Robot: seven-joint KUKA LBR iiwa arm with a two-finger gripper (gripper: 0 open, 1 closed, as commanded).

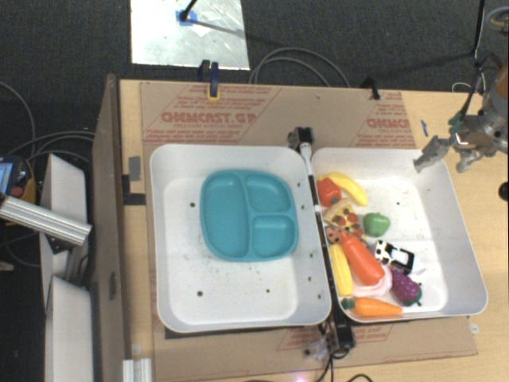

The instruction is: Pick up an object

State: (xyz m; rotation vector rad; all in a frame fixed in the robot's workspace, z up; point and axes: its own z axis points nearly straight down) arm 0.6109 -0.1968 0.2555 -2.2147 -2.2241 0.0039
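Note:
The right bin (453, 237) holds a heap of toy food along its left wall: a yellow banana (347, 186), a red pepper (327, 191), a pizza slice (342, 217), a green fruit (376, 225), a corn cob (340, 269), an orange-red bottle shape (363, 261), a black-and-white toy (395, 255), a purple piece (406, 287) and a carrot (378, 309). My gripper (446, 156) hovers over the bin's far right corner, well apart from the heap. Its fingers are spread open with nothing between them.
The left bin (179, 293) carries a blue divided plate (248, 216). A black divider (316, 213) runs between the bins. Cables and a yellow clamp (211, 82) lie beyond the far edge of the bench.

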